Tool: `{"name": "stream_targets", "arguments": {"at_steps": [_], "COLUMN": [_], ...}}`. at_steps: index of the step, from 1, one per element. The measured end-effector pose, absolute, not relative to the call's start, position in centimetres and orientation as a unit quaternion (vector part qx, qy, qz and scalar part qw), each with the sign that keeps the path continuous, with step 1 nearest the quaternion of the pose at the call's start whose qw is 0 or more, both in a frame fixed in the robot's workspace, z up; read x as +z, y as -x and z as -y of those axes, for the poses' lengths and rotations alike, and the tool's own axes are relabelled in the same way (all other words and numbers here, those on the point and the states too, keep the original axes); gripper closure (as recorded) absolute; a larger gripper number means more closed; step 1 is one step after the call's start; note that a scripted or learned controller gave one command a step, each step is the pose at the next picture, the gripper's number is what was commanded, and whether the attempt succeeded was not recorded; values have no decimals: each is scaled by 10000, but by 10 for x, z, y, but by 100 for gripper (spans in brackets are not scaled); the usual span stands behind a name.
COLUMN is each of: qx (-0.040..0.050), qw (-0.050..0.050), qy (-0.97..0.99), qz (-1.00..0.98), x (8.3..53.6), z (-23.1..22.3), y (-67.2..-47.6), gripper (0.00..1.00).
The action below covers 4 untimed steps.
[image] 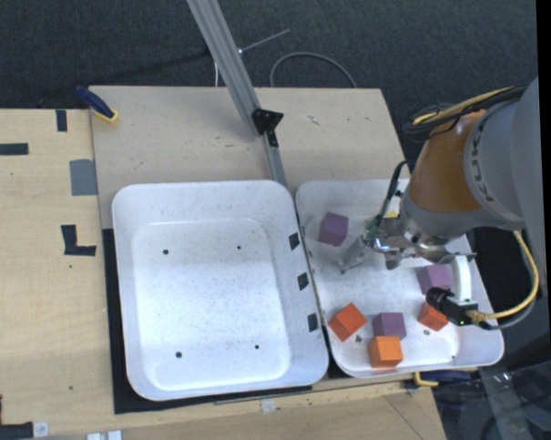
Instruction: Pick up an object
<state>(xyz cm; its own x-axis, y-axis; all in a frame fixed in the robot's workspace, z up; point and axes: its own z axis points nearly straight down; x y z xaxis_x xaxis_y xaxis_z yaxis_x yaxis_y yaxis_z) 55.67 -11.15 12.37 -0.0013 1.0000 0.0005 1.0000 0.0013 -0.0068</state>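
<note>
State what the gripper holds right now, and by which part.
Nothing is visibly held. The gripper hangs over the right bin, just below the purple cube; no block shows between its fingers.

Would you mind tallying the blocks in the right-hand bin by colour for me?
Purple blocks: 3
Orange blocks: 3
Total: 6, all in the right bin

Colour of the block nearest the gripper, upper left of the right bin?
Purple block, clearest in the camera view.
</note>
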Motion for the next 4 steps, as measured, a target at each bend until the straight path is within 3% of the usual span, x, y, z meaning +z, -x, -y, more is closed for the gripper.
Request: {"name": "stream_targets", "arguments": {"at_steps": [1,2,4], "qx": [17,7,-14], "qw": [14,18,-20], "qy": [7067,7063,7064], "qz": [7076,7079,7078], "x": [90,101,216], "z": [111,110,106], "y": [-556,-556,-557], "gripper": [0,100,100]}}
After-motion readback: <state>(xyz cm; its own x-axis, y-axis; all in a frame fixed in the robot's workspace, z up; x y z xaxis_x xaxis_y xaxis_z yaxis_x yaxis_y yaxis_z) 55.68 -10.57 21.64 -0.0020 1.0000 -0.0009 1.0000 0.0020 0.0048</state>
